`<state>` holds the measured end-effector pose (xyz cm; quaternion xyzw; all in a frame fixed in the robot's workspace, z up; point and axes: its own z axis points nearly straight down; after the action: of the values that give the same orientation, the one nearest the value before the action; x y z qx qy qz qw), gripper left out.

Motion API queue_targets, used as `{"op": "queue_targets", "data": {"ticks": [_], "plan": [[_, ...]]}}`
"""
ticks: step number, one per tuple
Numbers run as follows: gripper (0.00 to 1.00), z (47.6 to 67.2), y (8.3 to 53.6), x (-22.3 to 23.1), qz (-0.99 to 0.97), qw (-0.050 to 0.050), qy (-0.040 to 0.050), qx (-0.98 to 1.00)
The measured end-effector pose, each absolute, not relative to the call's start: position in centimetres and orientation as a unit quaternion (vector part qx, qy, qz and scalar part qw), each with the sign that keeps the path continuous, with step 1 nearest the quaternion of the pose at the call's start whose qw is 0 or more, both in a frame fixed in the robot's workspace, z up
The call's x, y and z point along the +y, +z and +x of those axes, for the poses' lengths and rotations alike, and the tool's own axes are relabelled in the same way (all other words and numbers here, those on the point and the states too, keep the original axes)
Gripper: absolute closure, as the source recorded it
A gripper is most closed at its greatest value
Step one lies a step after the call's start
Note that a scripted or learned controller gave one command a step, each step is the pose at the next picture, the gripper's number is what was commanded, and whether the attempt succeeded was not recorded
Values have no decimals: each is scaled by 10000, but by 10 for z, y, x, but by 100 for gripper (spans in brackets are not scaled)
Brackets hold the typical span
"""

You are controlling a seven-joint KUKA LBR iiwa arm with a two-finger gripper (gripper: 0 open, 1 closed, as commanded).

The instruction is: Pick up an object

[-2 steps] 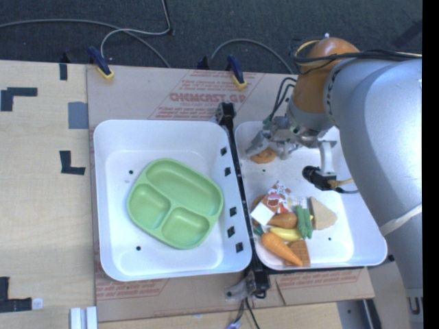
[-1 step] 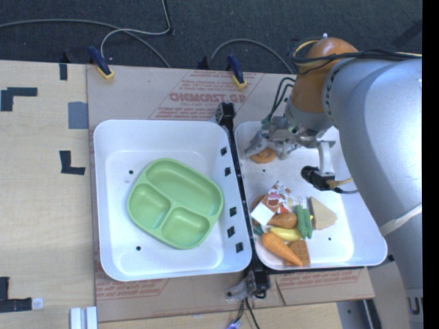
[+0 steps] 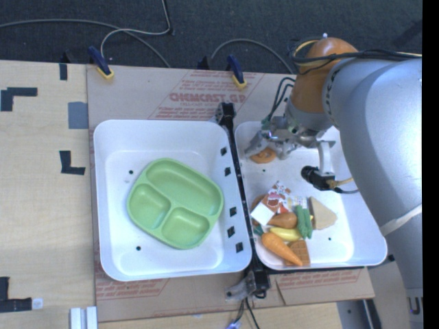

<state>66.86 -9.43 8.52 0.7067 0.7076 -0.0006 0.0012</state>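
The arm (image 3: pixel 374 108) enters from the right and fills much of that side as a broad grey link. Its orange band (image 3: pixel 317 74) sits above the wrist at the far end of the right bin (image 3: pixel 357 249). From the band the wrist angles down and left, toward the bin's far-left corner.

The pincer (image 3: pixel 269 142) is low in that corner, just right of the divider between the two bins. Its metal fingers point down and leftward. A small orange-brown rounded object (image 3: pixel 263 157) lies directly beneath the fingertips, touching or nearly touching them. Cannot tell how far the pincer is spread or whether the object is actually between the fingers; the view is too coarse there. A black cable fitting (image 3: pixel 317 177) hangs off the wrist over the middle of the right bin.

The rest of the right bin's contents are clustered at its near-left side, well apart from the pincer: a carrot (image 3: pixel 282 249), a yellow banana-like piece (image 3: pixel 285 234), a green piece (image 3: pixel 304 222), a tan wedge (image 3: pixel 322 216), a white card (image 3: pixel 263 214) and a small red-and-white item (image 3: pixel 276 198).

The left bin (image 3: pixel 110 204) holds a green divided plate (image 3: pixel 175 202), lying flat near its centre.

Both bins rest on a cardboard sheet (image 3: pixel 137 94) on the surface, held at the far edge by blue-and-yellow clamps (image 3: pixel 100 62).
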Motion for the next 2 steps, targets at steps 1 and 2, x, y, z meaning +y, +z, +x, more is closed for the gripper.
{"op": "queue_targets", "data": {"ticks": [1, 2], "plan": [[0, 669, 85, -94, 7065, 11, -7, 7077], [0, 669, 85, -100, 7064, 10, -4, 7078]]}}
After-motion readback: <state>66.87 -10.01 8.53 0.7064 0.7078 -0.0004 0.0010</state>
